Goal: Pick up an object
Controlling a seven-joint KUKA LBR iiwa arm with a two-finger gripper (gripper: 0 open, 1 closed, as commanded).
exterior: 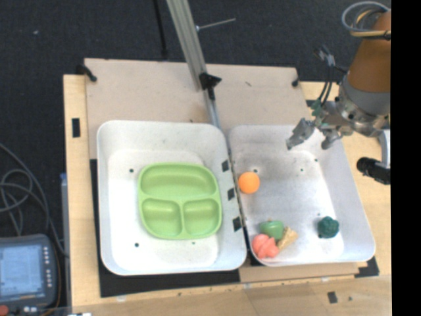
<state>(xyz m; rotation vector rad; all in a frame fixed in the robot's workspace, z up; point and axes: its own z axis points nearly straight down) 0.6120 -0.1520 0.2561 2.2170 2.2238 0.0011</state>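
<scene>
Over at the far left a small grey screen unit sits off the bench with dark cables looping on the floor beside it. Next comes the left bin, and lying flat in it is a light green divided tray with one long compartment at the back and two smaller ones at the front. A slanted metal rail runs down from the top of the scene and ends near the back of the seam between the two bins. Just past that seam, in the right bin, an orange ball rests close to the left wall. Nearer the front edge a small green piece, a pink piece and a tan piece are bunched together, touching or nearly so. Well apart from them, toward the front right corner, lies a dark green lump. The gripper hangs over the back right part of that bin, its two fingers spread apart with nothing between them, well clear of every object below. Behind it the arm rises to the right, its orange band showing above the wrist.
</scene>
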